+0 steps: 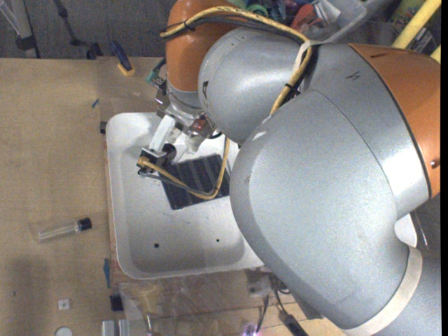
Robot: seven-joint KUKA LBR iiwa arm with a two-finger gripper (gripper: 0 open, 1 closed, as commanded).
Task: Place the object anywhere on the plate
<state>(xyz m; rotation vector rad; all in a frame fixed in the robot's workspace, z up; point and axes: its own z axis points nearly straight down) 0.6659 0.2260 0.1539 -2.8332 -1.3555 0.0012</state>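
The plate (198, 180), dark and ribbed, lies mid-bin with the gripper (155, 161) over its left edge, white floor open below.

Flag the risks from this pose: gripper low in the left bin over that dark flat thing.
1. The gripper sits at the edge of the dark ribbed flat object; lying flat on the bin floor, it may be hard to pinch and could slide.
2. The yellow cable loops across that object and could snag it.
3. The arm's grey body hides much of the white bin from the camera, so I cannot tell where the plate is.
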